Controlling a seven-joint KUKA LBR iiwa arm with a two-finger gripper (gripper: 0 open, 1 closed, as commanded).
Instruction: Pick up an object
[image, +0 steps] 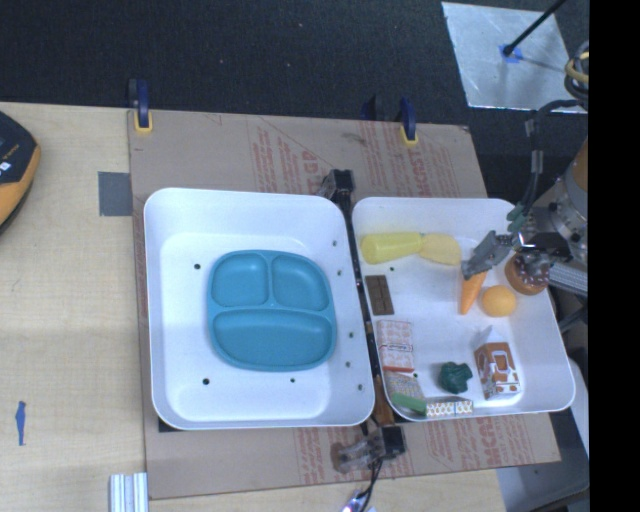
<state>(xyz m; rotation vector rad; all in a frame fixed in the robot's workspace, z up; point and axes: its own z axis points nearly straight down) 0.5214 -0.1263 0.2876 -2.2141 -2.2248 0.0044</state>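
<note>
The right bin holds several small items. A long yellow squash-like piece lies near its far edge. An orange carrot piece and an orange ball sit right of the middle. My gripper hangs over the bin's right side, just above the top of the carrot and beside the yellow piece's right end. A brown round item lies close under the wrist. Nothing is visibly held.
The left bin bears a blue divided plate. In the right bin's near part lie a brown bar, a red-and-white packet, a green lump, a brown packet and a green-edged wrapper.
</note>
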